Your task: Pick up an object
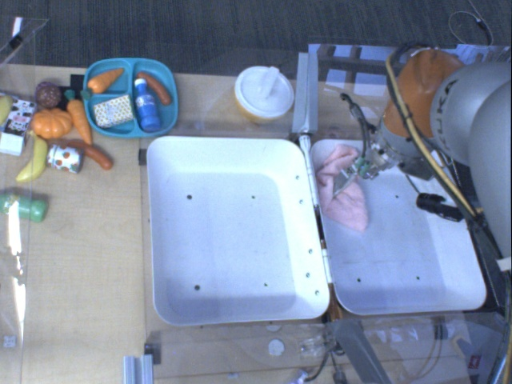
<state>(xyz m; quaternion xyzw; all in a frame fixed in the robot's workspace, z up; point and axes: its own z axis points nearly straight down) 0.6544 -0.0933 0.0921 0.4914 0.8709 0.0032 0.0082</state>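
Note:
A crumpled pink cloth point(349, 205) lies in the upper left corner of the right bin point(416, 278), against its left wall. My gripper point(346, 182) reaches in from the right and points down and left, its tip right at the top of the cloth, seemingly touching it. The grey arm with its orange band point(416, 86) hangs over the bin's upper right part. A black cable runs from the wrist down the arm.
The left bin point(232, 238) sits beside the right one, with a narrow ridge between them. Behind it stand a yellow bowl with a white lid point(264, 93) and a teal divided plate point(132, 94) of toy food. More toy food point(56, 130) lies at the far left.

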